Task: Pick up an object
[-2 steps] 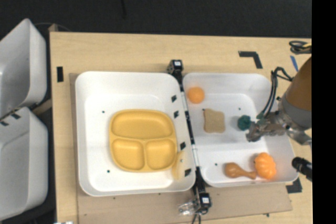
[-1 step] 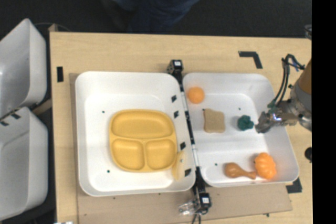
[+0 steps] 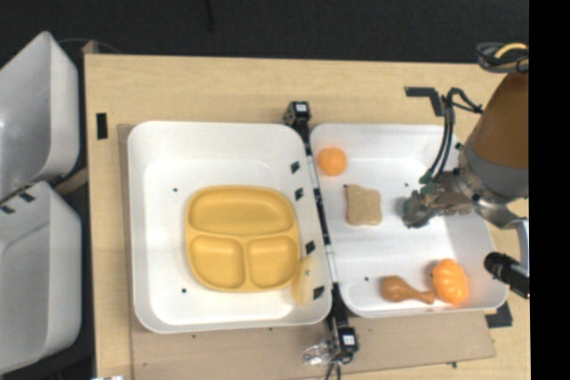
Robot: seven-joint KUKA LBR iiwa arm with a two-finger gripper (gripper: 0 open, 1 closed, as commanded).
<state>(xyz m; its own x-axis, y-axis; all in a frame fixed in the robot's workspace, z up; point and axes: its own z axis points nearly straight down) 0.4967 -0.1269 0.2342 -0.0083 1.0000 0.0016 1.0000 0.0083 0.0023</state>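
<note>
**A:** Two white bins sit side by side on the worktop (image 3: 107, 280). Start at the left: what is in the left bin (image 3: 151, 191)?

**B:** One yellow divided plate (image 3: 242, 238), lying flat, with one wide compartment at the far side and two smaller ones nearer the camera. Nothing the arm is near.

**A:** And across the divider?

**B:** The right bin (image 3: 392, 147) holds four small things. Going rightward: a small orange ball (image 3: 332, 161) near the far left corner, a tan, roughly square piece (image 3: 362, 205) in the middle, then along the near wall a brown drumstick-shaped toy (image 3: 406, 289) and, touching its right end, an orange pumpkin-like toy (image 3: 451, 281).

**A:** Where is the tool?

**B:** The tool (image 3: 419, 211) is low over the right bin's floor, just beside the tan piece, on its right. The grey arm (image 3: 503, 129) comes in behind it from the right edge.

**A:** So which thing does the coming move turn on?

**B:** By my reading, the tan piece. It lies straight to the left of the tool, at about the same depth in the bin, a small gap of bare floor between them. Its slightly longer side runs away from the camera, so a short leftward shift would put the tool over it.

**A:** Is the tool wide or narrow?

**B:** I cannot tell; it reads as one dark blur from this height. Nothing appears to be in it.
</note>
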